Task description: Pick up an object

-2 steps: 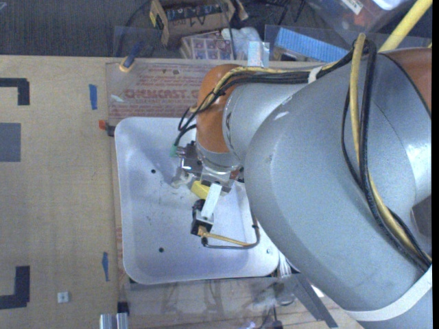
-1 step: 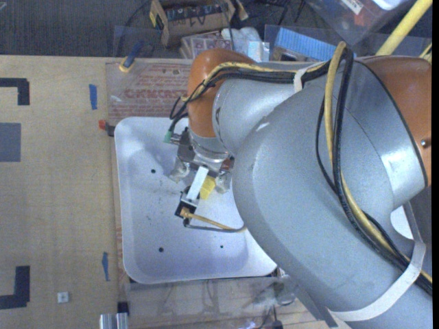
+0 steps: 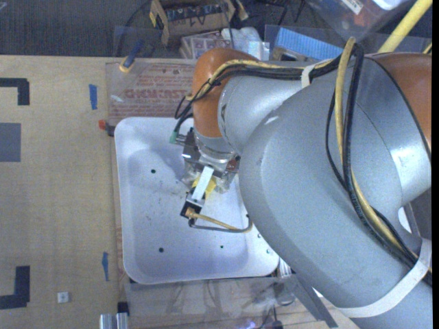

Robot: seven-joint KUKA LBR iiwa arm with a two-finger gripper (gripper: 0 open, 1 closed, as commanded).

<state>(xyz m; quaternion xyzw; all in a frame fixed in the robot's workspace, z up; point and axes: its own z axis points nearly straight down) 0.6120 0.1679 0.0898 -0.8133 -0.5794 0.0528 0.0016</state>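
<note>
Wooden surface (image 3: 55, 184) sits at your left, then the white bin (image 3: 144, 245), with the gripper (image 3: 197, 175) low over its middle. You cannot tell how wide the gripper stands, and whatever lies beneath it is hidden. The grey arm (image 3: 329, 184) covers the right.

Grey arm (image 3: 329, 170) reaches in from right, over white bin (image 3: 147, 256). Gripper (image 3: 200, 171) above bin middle. Wooden bench (image 3: 55, 204) around.

Pale wooden surface (image 3: 55, 184) runs down the left, black corner marks (image 3: 19, 91) on it, blue tape strips (image 3: 93, 96) stuck down. A shallow white bin (image 3: 127, 149) sits flat on it, with a small red bit (image 3: 103, 124) just beside its upper-left corner.
</note>
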